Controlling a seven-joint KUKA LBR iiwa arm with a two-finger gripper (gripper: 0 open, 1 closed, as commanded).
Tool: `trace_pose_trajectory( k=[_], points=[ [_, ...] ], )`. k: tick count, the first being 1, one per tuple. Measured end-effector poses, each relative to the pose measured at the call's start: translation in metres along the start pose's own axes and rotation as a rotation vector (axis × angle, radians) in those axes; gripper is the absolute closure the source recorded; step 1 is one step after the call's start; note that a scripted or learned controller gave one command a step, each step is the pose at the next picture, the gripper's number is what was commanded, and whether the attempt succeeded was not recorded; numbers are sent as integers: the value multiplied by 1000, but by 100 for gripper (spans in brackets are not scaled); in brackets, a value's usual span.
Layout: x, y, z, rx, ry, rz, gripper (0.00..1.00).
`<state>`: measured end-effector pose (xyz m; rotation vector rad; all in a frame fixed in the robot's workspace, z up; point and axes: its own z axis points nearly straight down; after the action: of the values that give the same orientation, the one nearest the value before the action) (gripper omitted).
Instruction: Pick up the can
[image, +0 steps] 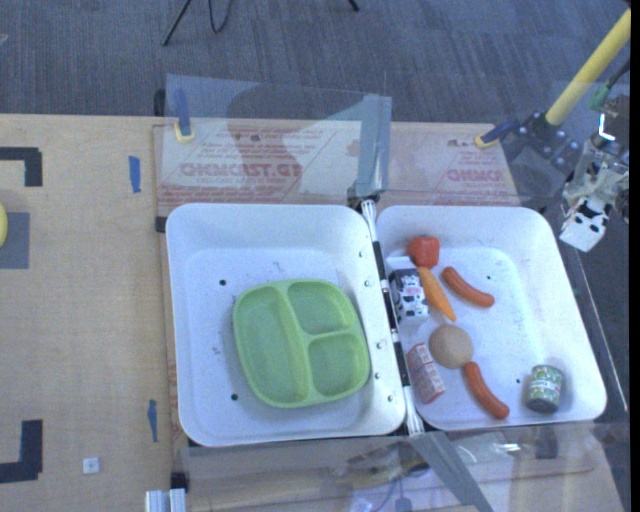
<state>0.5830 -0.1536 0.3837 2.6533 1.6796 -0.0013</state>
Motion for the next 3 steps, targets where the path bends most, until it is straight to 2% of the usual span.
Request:
trace_pose_trajectory(
  k=[1,2,3],
  points=[
    [16,-32,5,5,0,-8,100],
    [6,-49,-51,0,0,443,100],
    [-41,-61,-51,6,0,244,100]
  ],
)
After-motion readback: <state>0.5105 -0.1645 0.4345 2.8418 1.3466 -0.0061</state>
